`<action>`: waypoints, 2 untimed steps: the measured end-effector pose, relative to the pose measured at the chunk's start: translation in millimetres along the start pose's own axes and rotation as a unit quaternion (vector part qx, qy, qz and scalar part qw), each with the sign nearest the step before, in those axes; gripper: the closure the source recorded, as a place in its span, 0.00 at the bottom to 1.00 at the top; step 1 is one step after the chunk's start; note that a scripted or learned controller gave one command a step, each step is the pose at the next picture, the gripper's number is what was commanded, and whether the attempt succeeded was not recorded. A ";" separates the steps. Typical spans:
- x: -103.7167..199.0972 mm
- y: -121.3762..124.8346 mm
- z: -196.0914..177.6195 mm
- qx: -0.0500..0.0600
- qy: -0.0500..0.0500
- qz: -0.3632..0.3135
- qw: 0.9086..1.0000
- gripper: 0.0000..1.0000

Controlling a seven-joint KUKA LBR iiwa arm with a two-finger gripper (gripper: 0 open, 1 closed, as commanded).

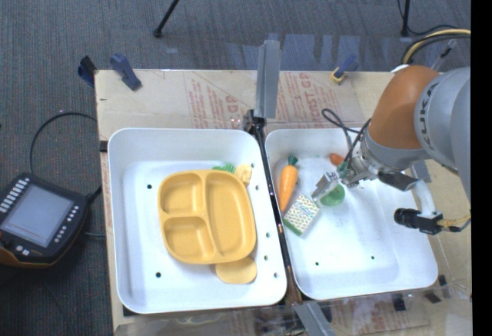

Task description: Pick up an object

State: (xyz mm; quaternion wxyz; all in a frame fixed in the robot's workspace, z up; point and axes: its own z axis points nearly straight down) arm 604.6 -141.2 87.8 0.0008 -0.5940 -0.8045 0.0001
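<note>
The grey arm reaches in from the right, its orange band bulging just above the wrist. From there the wrist slants down and to the left, ending in the gripper. Its two fingers point left and downward, spread a little apart, with a narrow gap between their tips.

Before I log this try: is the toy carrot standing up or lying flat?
Lying flat. The toy carrot lies lengthwise on the floor of the right bin by its left wall, green top pointing away from the camera.
</note>
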 end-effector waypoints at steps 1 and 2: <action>0.8 0.6 -9.2 0.000 0.001 -0.001 1.000 1.00; 35.8 53.6 -114.5 -0.005 -0.002 0.001 1.000 1.00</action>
